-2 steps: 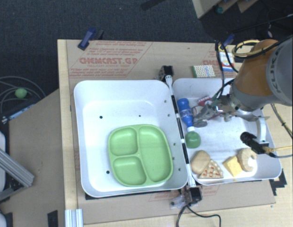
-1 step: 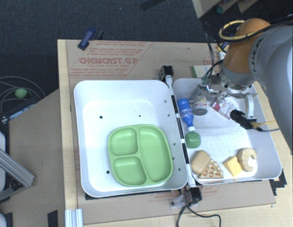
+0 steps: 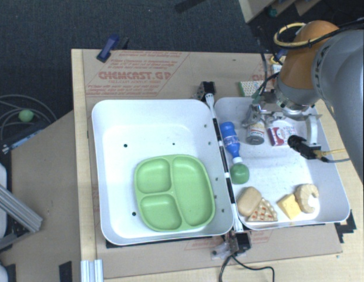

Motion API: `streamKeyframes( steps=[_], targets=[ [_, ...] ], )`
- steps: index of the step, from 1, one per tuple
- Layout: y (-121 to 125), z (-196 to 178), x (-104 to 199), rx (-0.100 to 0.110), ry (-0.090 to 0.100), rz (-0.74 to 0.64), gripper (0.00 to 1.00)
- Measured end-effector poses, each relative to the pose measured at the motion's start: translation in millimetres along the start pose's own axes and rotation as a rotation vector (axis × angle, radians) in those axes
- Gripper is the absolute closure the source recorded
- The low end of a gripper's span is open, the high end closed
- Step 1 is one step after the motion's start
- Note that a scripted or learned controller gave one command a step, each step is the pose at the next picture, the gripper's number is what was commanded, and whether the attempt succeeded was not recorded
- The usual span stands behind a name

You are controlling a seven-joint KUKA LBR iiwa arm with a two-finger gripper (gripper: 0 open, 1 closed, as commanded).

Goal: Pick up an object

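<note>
The desk (image 3: 141, 75) is topped with a brown sheet printed in red; the large line reads roughly "CHEMCAST GP", with smaller red lines above and below too fine to read. A blue clip (image 3: 107, 48) lies at its far left corner.

Two white bins sit side by side. The left bin (image 3: 111, 134) holds a green tray (image 3: 173, 191) with three compartments, lying toward its near side.

The right bin (image 3: 323, 175) carries the loose things. A blue bottle (image 3: 229, 137) lies along its left wall, and a green ball (image 3: 239, 173) sits just past the bottle's near end. At the near edge lie a bread roll (image 3: 248, 198), a pizza slice (image 3: 262, 211) touching it, a cheese wedge (image 3: 289, 206) and a pale donut (image 3: 307, 197). Toward the far side stands a small can (image 3: 256, 134), its label unreadable, with a red-and-white packet (image 3: 278, 136) just beside it; the packet's print is too small to make out.

The claw (image 3: 265, 111) hangs over the far part of the right bin, just above the can and packet, with a black cable fitting (image 3: 303, 146) to its right. I cannot tell how the claw is set.
</note>
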State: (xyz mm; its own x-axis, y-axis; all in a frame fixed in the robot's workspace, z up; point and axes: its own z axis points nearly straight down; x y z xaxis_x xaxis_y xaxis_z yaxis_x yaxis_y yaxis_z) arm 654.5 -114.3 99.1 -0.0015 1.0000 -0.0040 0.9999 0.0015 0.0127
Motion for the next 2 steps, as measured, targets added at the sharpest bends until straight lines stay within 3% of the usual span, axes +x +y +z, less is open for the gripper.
streamKeyframes(
  steps=[1,2],
  targets=[
    [-52.2,-87.6,49.1,0.012,0.005,0.000,1.00],
    [-86.9,-121.5,92.6,0.015,0.006,0.000,1.00]
  ],
)
